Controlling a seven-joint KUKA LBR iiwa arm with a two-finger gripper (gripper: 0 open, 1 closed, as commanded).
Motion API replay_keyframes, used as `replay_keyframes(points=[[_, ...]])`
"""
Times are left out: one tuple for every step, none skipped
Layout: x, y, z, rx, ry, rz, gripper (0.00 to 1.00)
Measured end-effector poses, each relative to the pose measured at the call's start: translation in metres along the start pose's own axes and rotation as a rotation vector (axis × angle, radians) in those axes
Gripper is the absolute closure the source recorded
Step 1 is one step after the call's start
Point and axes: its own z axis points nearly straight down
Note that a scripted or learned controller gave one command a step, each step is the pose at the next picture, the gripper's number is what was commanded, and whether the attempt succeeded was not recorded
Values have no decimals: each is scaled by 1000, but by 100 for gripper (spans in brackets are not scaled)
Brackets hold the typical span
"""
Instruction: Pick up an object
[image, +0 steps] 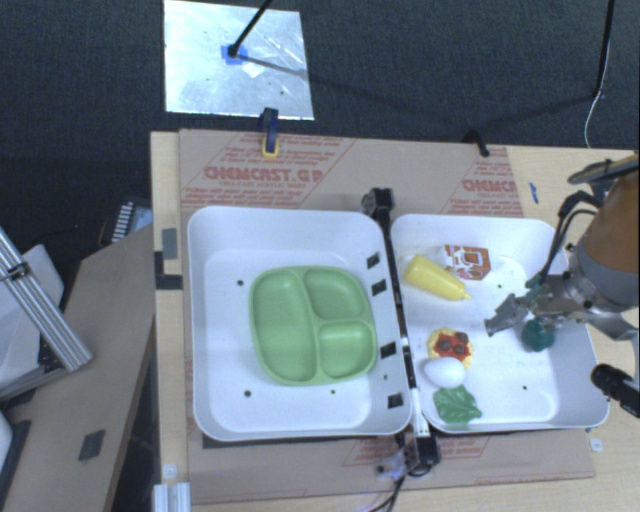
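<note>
While my gripper (520, 318) hovers low in the right white bin (520, 400), fingers spread and nothing between them, a small teal round object (538, 336) sits just beside it, likely my target; farther off lies a yellow plastic squash-like toy (435, 278).

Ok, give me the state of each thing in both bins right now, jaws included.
green tray: flat in left bin, compartments bare.
yellow item: lying in right bin.
white egg: resting untouched.
green leafy piece: lying near front wall.
teal object: by the gripper; grasp unclear.
</note>
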Motion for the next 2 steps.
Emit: replay_keyframes(points=[[0, 3, -5, -10, -2, -3, 0], [4, 4, 57, -5, 0, -1, 0]])
